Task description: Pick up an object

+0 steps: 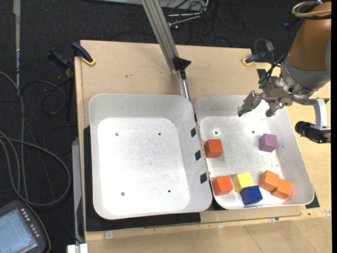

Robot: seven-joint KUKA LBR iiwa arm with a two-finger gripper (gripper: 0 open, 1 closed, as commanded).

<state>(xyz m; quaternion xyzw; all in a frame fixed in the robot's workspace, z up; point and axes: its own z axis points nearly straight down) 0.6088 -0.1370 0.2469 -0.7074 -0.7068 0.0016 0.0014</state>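
Note:
The right bin [231,121] holds several small blocks. An orange block [213,148] lies near its left wall and a purple block [268,142] sits toward the right. Along the front edge are an orange block [222,184], a yellow block [243,181], a blue block [251,194] and two more orange blocks [276,184] at the front right corner. My gripper [261,106] hangs over the back right part of this bin, above and behind the purple block, its two fingers spread apart with nothing between them.
The left bin [139,154] lies beside the right one, with black clips along the shared wall. A slanted metal pole [160,25] crosses the bench's back. Blue-and-yellow clamps [83,54] hold the board's far corners. A tablet sits at bottom left.

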